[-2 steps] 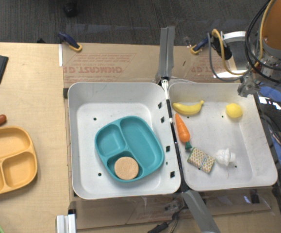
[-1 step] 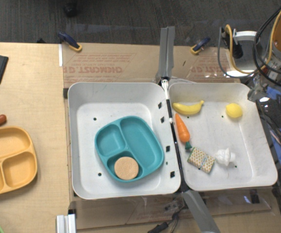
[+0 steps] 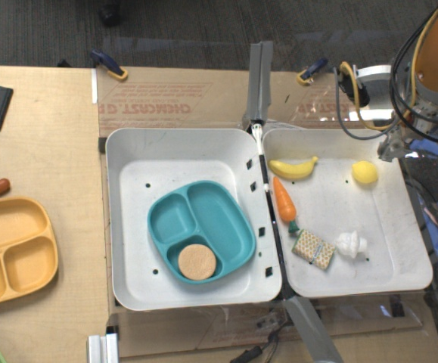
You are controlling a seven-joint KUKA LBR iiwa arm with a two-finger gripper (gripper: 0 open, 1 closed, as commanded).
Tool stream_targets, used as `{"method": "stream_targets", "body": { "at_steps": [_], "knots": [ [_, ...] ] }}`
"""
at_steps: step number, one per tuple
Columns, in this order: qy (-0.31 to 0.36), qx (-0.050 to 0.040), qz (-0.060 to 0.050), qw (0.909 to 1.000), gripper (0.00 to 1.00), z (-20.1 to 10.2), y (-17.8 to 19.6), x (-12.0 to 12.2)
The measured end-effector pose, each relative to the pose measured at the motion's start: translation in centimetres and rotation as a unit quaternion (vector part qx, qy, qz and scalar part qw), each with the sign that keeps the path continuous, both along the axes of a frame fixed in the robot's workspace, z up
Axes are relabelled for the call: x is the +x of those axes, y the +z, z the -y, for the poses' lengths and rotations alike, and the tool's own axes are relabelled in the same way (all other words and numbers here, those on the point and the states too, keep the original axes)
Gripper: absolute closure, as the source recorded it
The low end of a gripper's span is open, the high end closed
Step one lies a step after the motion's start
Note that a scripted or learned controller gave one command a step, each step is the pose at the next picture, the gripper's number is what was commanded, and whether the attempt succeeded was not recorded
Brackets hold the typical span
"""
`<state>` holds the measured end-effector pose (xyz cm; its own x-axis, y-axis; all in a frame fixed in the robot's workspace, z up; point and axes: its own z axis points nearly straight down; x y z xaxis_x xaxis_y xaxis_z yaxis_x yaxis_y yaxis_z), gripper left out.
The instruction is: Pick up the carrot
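Bench, two white bins (image 3: 120, 203) | carrot (image 3: 282, 200) in right bin, beside banana (image 3: 293, 168) | claw (image 3: 394, 148) blurred, grip unreadable

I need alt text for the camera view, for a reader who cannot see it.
An orange carrot lies untouched at the left wall of the right white bin, near a banana, lemon and cracker. The left bin holds a teal divided plate.

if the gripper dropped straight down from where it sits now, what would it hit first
Probably the right bin's far right rim or the floor just inside it. The gripper hangs at that corner; the lemon lies to its left, the carrot further left. Depth is unclear.
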<state>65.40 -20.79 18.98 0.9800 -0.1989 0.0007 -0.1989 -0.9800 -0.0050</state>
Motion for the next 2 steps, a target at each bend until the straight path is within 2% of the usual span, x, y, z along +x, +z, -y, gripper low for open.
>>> {"method": "stream_targets", "body": {
  "at_steps": [1,2],
  "knots": [
    [-0.088,0.0011,-0.002,0.9961,1.0,1.2,1.9,-1.1],
    [-0.277,0.001,-0.003,0.9609,1.0,1.3,-3.6,0.5]
  ]
}}
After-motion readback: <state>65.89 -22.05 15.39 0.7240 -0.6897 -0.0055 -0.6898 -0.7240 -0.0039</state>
